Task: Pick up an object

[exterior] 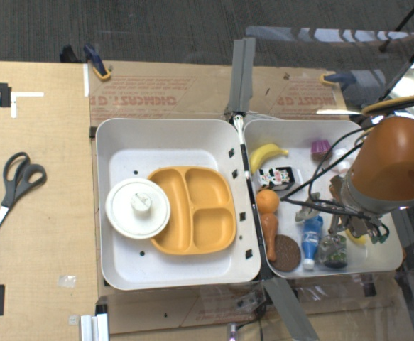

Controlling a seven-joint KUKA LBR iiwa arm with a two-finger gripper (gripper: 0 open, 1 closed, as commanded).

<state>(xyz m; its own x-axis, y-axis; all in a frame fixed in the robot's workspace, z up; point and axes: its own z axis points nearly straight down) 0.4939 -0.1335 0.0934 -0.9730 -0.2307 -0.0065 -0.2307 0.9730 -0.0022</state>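
Note:
The right bin (299, 128) holds a yellow banana (267, 154), a small purple piece (321, 147), a black-and-white item (276, 177), an orange ball (267, 202), an orange carrot-like stick (270, 236), a brown disc (287, 252), a blue-and-white bottle (310, 239) and a dark green object (334, 253). My arm's orange band (390, 160) hangs over the bin's right side. The gripper (354, 229) reaches down at the bin's near right part, just above the dark green object and a bit of yellow (358, 239).
The left bin (114, 148) carries a yellow divided tray (196, 210) and a white round lid (138, 207) with a knob. Scissors (13, 185) lie on the bench at far left. Blue clamps (96, 62) sit along the cardboard behind the bins.

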